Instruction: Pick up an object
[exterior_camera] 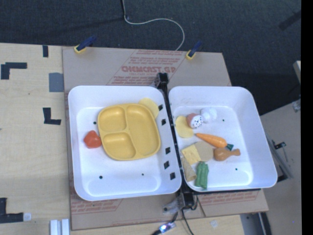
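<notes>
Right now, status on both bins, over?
Left bin: yellow tray, red piece beside it. Right bin: carrot, green piece, small toys clustered. Nothing picked yet.

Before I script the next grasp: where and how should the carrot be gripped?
Judging by its pose, grip the carrot across its thick orange middle, coming straight down. It lies flat, pointing left-right in the right bin, and its long sides look mostly open.

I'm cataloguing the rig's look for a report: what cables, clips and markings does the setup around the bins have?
A thin white cable loops behind the bench. Blue-and-yellow clamps pin down red-printed cardboard. A black fitting sits where the left bin meets the right bin.
</notes>
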Robot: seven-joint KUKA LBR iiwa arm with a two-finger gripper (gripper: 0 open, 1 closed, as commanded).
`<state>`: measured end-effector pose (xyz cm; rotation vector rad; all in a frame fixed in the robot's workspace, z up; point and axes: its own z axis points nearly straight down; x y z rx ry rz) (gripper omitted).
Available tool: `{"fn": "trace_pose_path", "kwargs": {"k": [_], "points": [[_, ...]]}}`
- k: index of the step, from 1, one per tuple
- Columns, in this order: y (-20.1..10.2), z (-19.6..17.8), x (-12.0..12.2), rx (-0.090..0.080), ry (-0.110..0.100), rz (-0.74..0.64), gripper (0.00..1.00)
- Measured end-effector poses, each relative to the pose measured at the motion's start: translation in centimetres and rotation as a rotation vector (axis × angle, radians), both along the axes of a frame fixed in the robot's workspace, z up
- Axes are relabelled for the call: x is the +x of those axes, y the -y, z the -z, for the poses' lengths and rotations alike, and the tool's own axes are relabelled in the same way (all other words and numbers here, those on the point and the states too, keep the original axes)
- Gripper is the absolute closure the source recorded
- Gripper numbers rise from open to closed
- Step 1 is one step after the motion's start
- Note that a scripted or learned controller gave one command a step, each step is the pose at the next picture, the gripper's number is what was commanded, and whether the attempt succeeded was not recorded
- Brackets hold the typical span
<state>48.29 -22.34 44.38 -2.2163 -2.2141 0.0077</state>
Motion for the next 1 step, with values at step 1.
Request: {"fn": "trace_pose_path", "kwargs": {"k": [1], "points": [[-1.60,-9.51,2.80,-0.007,0.020,-0.005,1.00]]}}
